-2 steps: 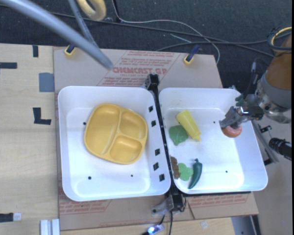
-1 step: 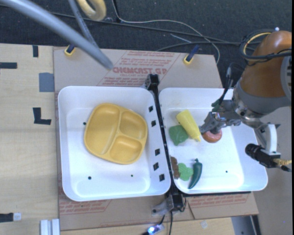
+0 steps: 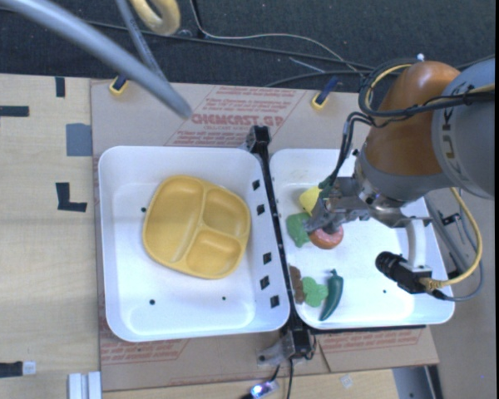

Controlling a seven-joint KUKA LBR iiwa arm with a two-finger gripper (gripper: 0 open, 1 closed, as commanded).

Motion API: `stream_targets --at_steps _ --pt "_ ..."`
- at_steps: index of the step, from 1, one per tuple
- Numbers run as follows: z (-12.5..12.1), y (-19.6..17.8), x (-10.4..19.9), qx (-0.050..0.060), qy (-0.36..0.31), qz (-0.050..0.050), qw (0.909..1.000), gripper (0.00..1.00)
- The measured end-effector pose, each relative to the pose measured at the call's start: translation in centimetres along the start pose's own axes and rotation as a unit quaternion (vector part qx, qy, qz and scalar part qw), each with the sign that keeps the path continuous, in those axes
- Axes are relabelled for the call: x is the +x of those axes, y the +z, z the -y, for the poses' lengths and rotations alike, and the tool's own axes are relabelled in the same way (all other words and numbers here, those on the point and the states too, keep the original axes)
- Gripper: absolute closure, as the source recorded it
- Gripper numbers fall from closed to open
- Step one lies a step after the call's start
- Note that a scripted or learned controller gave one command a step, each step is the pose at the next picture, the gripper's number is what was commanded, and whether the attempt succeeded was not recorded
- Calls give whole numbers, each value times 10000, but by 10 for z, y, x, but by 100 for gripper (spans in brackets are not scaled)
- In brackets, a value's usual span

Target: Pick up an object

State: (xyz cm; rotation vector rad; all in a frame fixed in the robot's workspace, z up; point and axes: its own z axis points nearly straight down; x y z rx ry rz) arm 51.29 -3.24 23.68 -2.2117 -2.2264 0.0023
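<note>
Cardboard sheeting is covering the bench under two white bins, with cables trailing over dark floor behind. Sitting in the left bin [image 3: 116, 223] is a yellow divided plate [image 3: 196, 225], well away from the action. Over in the right bin [image 3: 399, 306] the arm is reaching down, and the gripper [image 3: 328, 214] is hanging right over a tight cluster: a yellow toy [image 3: 309, 198], a green leafy piece [image 3: 297, 229] and a red-orange round toy [image 3: 327, 238]. How the gripper is set, I cannot tell from this angle. A green chili pepper [image 3: 331, 295] and a small green piece [image 3: 313, 290] are lying nearer the front wall, untouched. This is looking like the descent-and-grasp step, with nothing visibly held. Next up, I reckon, it is needing to close on one item and lift straight; the crowding is risking a nudge or a slip.
</note>
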Motion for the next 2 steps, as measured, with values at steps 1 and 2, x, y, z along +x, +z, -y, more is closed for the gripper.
stream_targets --at_steps 1,2 --pt "-8 7 61 -4 -3 4 10000 100" --pt "3 16 112 1 1 4 10000 100"
